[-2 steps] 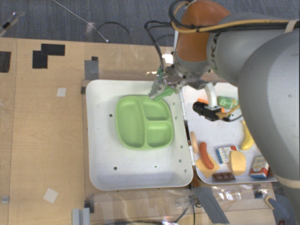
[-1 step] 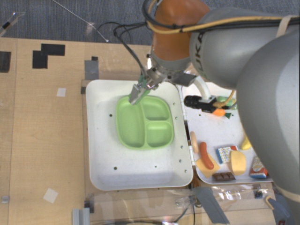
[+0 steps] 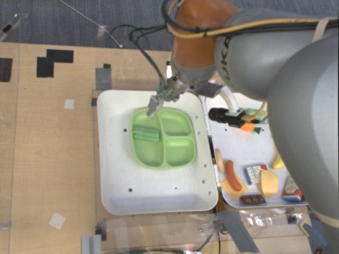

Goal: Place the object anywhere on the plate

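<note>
Green plate sits in the left bin, and a green ridged object lies in its left compartment, just below and left of the gripper. Nothing shows between the fingertips; whether they are spread or closed I cannot tell. Judging from this, the placing looks done, and the next move calls for a clean lift upward. Right of the gripper, the other bin holds toy foods.

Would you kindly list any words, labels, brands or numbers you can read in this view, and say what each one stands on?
"UK": dark letters, running vertically and partly cut off, on the grey arm beside its orange band.
Small blue packet in the right bin: print too small to read.
Packet at the right bin's lower right: print too blurred to read.
</note>
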Controlling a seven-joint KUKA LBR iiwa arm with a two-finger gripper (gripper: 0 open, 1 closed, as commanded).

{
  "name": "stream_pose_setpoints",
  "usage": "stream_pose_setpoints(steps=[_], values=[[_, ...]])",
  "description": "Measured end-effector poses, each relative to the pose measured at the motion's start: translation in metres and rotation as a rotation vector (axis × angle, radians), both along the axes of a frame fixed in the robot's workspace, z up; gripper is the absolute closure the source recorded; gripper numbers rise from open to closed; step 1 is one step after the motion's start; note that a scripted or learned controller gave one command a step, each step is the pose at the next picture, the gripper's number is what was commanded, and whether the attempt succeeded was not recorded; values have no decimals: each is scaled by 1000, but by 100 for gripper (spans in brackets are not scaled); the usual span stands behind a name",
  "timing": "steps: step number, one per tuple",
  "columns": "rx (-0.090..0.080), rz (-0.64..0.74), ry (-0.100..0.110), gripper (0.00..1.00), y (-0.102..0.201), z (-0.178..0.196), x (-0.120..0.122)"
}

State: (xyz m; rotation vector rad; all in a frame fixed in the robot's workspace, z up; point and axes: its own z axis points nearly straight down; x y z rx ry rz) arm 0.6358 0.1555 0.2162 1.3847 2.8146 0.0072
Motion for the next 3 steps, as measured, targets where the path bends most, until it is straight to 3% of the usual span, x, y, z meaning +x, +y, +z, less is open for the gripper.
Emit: stream_pose_setpoints(steps=[1, 2, 3], values=[[0, 133, -20, 0, -42, 158, -29], [-1, 138, -12, 100, -40, 162, -29], [-3, 268, 9, 100, -19, 43, -58]])
